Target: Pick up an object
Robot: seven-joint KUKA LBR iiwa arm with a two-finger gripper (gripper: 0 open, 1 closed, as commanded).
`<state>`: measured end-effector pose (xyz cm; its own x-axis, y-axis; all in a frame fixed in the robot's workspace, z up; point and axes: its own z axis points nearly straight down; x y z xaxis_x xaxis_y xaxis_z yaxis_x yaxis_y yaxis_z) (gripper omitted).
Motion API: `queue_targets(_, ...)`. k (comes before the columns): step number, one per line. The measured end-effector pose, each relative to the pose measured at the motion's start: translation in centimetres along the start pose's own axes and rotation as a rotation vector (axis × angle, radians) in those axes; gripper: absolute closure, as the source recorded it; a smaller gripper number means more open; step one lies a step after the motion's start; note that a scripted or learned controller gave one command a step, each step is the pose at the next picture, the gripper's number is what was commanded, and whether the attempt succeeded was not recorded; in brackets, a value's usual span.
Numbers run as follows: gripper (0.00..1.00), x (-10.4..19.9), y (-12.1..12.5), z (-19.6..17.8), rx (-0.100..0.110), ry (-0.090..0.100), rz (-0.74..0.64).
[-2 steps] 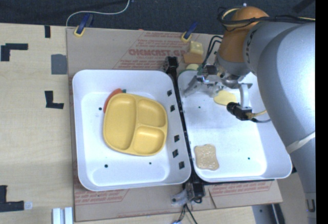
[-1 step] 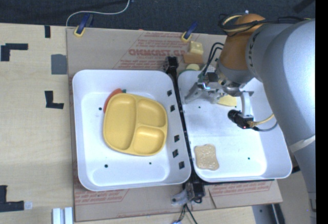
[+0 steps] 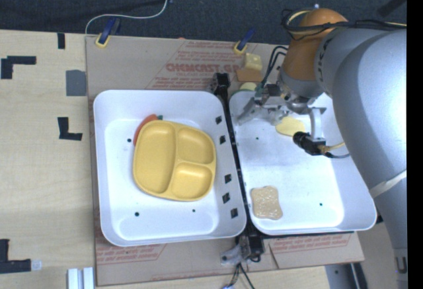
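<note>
Right bin [image 3: 330,215], pale object [image 3: 289,126] half hidden under tool [image 3: 281,108]

One fixed overhead camera, slanting down on both white bins [image 3: 106,149].

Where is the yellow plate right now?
The yellow plate lies in the left bin, about in its middle, covering part of something red at its upper left edge. The slice of bread is over in the right bin.
</note>
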<state>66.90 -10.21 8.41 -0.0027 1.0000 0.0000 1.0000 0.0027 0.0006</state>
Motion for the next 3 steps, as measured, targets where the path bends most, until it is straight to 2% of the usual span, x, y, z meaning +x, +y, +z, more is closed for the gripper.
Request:
queue_targets(1,0.0,-5.6,0.1,-10.3,-0.008,-0.005,0.004)
queue_targets(2,0.0,-8.3,-3.1,0.4,0.002,-0.003,0.005)
queue_targets(3,0.0,-4.2,0.1,-0.1,-0.001,-0.001,-0.002)
